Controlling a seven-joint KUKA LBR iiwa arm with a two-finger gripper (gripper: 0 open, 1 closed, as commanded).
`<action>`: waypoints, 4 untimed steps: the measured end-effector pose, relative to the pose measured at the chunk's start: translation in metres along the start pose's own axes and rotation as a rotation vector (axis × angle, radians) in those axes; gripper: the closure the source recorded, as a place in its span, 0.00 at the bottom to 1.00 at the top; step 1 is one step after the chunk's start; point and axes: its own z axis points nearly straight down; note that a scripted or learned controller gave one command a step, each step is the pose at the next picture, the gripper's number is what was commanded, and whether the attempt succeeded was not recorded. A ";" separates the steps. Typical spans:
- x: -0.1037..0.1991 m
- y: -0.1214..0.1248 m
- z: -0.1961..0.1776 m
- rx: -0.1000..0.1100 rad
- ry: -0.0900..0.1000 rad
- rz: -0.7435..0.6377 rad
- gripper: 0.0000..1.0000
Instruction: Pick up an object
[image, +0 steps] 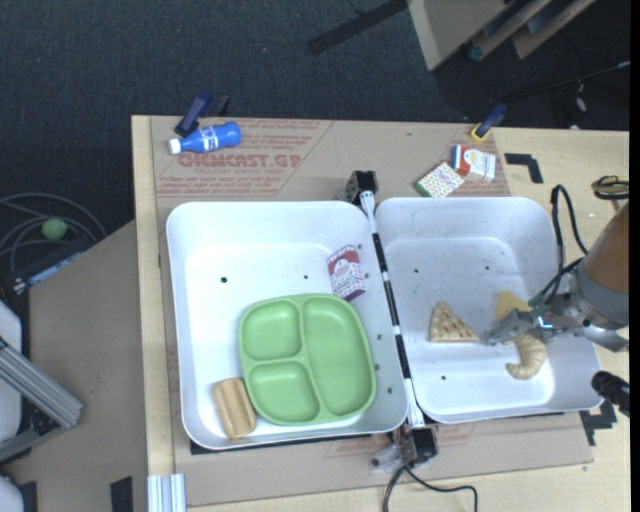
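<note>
In the right bin (470, 225) lie a tan pizza-slice toy (452, 325), a croissant (528, 356) and a small yellow wedge (512, 302). My gripper (514, 329) is low in this bin, reaching in from the right. It sits just above the croissant's top end, right of the pizza slice and below the yellow wedge. Nothing is visibly lifted off the bin floor. The left bin (200, 240) holds a green divided plate (304, 357), a tan bread piece (233, 407) at its lower left and a red-and-white carton (346, 272) near the divider.
The arm's grey body (607, 285) covers the right bin's right wall. On the cardboard behind the bins lie a blue bottle (205, 138) and small snack boxes (457, 172). A black cable (558, 215) runs over the right bin's back corner.
</note>
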 end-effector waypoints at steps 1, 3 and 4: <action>0.002 0.124 -0.002 -0.007 0.000 -0.003 0.00; -0.002 0.067 -0.012 -0.007 -0.008 0.000 1.00; 0.000 0.067 -0.012 -0.005 -0.002 -0.001 0.00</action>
